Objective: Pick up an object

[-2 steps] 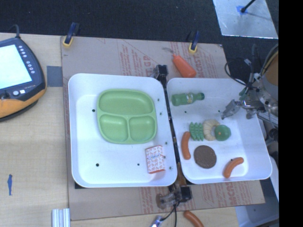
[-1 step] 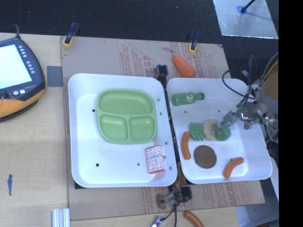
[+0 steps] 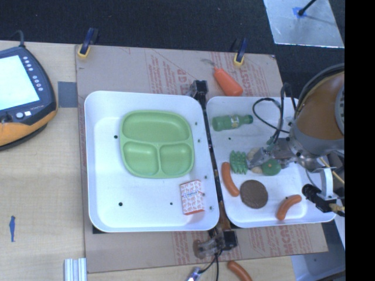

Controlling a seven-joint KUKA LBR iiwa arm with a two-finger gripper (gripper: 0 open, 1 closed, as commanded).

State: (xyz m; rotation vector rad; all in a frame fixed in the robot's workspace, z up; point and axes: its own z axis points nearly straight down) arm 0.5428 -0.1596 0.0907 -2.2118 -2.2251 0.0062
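The gripper (image 3: 265,160) is down in the right bin (image 3: 258,220), just right of the green bristly toy (image 3: 238,161) and above the brown patty (image 3: 254,194), seemingly lining up a grab, though how its tips are set can't be told from here.

The right bin (image 3: 234,218) holds a green bottle (image 3: 231,122) lying on its side near the far wall; a green ridged piece (image 3: 238,161) beside an orange sausage (image 3: 230,179); a brown patty (image 3: 254,194); another sausage (image 3: 288,206) near the front edge.
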